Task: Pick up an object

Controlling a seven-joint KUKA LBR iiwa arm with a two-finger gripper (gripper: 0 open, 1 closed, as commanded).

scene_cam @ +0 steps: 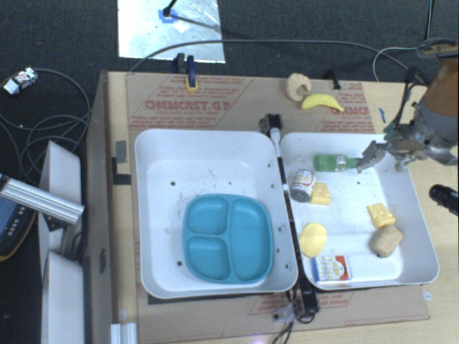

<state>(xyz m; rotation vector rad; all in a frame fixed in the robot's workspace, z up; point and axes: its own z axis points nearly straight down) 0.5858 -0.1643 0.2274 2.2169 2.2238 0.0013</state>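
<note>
The claw [378,153] hangs over the right bin's [416,213] far edge, its tip just beside a green bottle [331,163]; how wide it is open cannot be told, and nothing shows in its grip. A can [302,184], cheese wedges [380,214] and a potato [386,241] lie nearby. The round bottle could roll aside if nudged off-centre.

Grey arm [439,124] with an orange band [445,84] and a dark metal hand [387,155].
</note>
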